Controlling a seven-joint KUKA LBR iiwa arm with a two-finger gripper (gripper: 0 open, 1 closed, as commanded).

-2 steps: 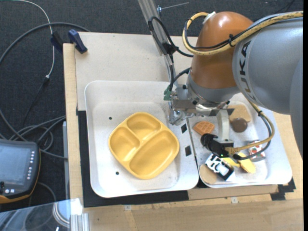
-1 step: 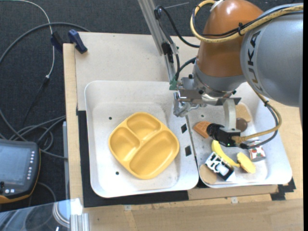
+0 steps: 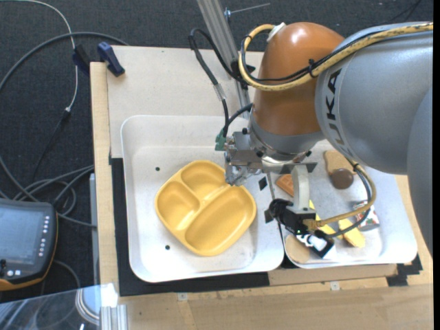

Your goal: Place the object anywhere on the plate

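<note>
A yellow plate (image 3: 205,215) with three compartments lies in the left bin (image 3: 141,205). My gripper (image 3: 234,172) hangs under the orange wrist band, just over the plate's upper right rim. It is small and dark here, and I cannot make out anything held in it. The arm's grey and orange body covers the space between the two bins.
The right bin (image 3: 392,249) holds several loose objects: a tan and brown piece (image 3: 337,171), an orange wedge (image 3: 285,184), a yellow piece (image 3: 354,238) and a black and white item (image 3: 314,243). Cables (image 3: 206,60) trail above the left bin. A blue clip (image 3: 110,57) sits at the bench's far left corner.
</note>
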